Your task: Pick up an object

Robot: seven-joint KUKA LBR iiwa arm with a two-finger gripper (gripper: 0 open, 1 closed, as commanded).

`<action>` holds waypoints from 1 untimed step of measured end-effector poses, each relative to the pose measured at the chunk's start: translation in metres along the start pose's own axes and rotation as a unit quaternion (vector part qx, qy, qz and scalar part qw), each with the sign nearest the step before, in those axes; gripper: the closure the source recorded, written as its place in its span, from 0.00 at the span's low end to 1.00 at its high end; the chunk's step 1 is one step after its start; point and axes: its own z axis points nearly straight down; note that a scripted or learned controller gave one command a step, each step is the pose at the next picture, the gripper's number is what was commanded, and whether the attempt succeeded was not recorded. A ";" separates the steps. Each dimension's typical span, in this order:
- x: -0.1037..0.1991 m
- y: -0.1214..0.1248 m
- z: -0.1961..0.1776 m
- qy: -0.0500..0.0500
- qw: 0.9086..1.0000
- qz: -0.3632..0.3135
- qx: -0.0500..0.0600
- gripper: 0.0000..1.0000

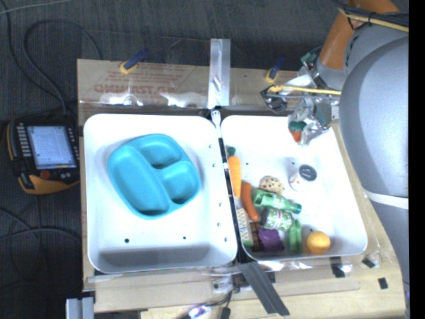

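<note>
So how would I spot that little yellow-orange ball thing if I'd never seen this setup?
Look in the right bin, at its near right corner. The yellow-orange fruit sits there beside a purple piece; it is the only round, yellow-orange item in that pile.

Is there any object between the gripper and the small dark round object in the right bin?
Nothing visible does. The gripper is near the right bin's far corner, and the dark round object lies just below it in the view, with bare white floor between them.

Pincer (pixel 304 130) seemingly gripping something red
</note>
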 end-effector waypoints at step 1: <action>0.000 0.000 -0.005 -0.004 1.000 -0.004 0.002 1.00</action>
